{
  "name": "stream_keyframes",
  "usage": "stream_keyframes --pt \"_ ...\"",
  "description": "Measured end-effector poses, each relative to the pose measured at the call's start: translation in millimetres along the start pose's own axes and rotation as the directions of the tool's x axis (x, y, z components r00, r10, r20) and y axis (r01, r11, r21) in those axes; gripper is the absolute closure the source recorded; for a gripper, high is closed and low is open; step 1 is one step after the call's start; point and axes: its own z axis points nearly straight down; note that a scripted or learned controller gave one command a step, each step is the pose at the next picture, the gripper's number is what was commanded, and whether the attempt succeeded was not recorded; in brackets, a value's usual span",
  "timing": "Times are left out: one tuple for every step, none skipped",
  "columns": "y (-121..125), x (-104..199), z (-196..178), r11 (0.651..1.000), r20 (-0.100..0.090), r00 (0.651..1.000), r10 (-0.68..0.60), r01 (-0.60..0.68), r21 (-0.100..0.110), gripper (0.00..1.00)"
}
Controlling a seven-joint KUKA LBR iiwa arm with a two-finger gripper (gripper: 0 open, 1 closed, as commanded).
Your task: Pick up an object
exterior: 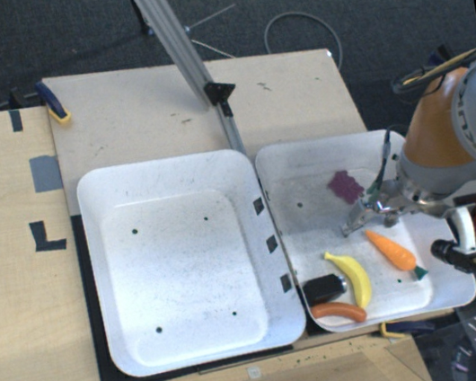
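Plastic-looking toys lay in the right bin [306,159], a shallow white tray with rounded corners and a speckled, scuffed floor. A smooth orange carrot [391,251], tapered with a small green tip, lay with its long axis on a diagonal, narrow end toward the upper left and green end toward the lower right. A curved yellow banana [354,277] ran roughly top to bottom just left of it, a black blocky piece [323,289] beside that, and a glossy red-orange sausage shape [339,311] along the near rim. A small purple lump [344,185] sat farther back. The arm came in from the right, orange band above the wrist, its metal gripper [368,213] low over the floor between purple lump and carrot; whether its fingers were spread or closed could not be told. The left bin [103,254] was similar.
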Motion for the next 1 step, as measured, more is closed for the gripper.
stream_keyframes --pt "0.2 0.3 -10.7 1.0 0.0 1.0 -0.001 0.001 0.0 1.0"
